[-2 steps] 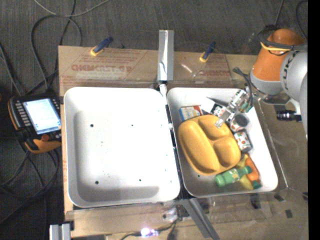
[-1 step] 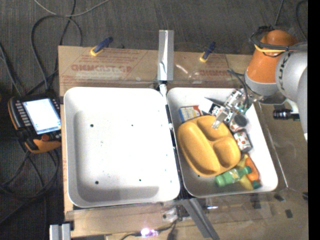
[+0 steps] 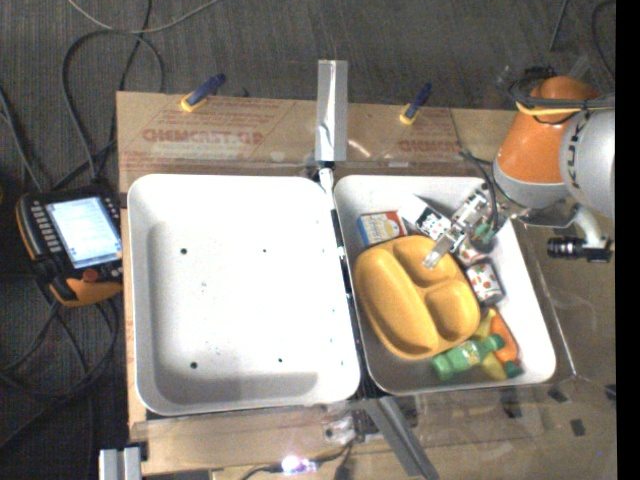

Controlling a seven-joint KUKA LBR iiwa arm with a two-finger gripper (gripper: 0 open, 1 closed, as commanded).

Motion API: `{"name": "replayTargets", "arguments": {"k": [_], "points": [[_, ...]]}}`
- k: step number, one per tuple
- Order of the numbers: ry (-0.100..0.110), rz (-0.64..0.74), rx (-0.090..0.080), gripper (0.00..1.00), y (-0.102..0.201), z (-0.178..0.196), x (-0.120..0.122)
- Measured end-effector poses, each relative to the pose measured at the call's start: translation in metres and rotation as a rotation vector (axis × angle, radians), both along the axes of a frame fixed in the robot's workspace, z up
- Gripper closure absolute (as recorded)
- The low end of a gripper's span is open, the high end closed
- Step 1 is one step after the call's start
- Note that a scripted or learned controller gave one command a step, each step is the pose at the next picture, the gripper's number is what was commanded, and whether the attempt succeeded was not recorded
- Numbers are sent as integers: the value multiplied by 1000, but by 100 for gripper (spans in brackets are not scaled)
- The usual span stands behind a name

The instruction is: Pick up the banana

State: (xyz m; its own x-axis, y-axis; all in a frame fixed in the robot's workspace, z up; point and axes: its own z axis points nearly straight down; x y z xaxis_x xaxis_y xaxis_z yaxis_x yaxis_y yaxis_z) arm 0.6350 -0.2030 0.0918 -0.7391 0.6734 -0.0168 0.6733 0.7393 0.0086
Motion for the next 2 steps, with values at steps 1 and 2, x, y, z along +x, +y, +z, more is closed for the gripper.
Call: {"name": "replayTargets", "arguments": {"k": [1, 2], "points": [[18, -280, 7, 0, -20, 4, 19], [31, -119, -1, 0, -7, -1, 32]]}}
